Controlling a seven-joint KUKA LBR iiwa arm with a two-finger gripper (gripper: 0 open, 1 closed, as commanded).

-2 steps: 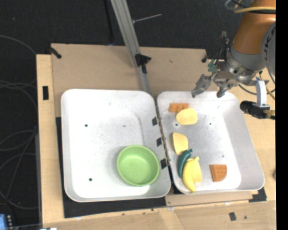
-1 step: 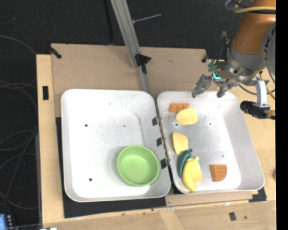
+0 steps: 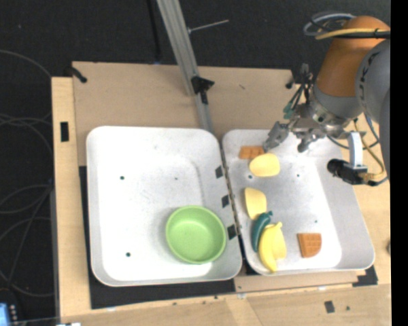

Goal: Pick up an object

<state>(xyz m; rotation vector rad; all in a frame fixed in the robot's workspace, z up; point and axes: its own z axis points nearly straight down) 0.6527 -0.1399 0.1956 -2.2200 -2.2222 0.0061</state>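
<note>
My gripper (image 3: pixel 290 138) hangs open over the back edge of the right bin (image 3: pixel 340 202), with nothing between its fingers. Just in front and left of it lie a pale yellow rounded object (image 3: pixel 264 165) and an orange block (image 3: pixel 250 153), partly hidden behind it. Further forward sit a yellow piece (image 3: pixel 255 201), a teal object (image 3: pixel 260 225) and a yellow banana-like object (image 3: pixel 272 246). An orange waffle-textured square (image 3: pixel 309 244) lies at the bin's front right.
The left bin (image 3: pixel 136 175) holds a green bowl (image 3: pixel 196 233) at its front right. A slanted metal pole (image 3: pixel 180 46) rises behind the bins. Black clips (image 3: pixel 226 200) sit along the divide between the bins.
</note>
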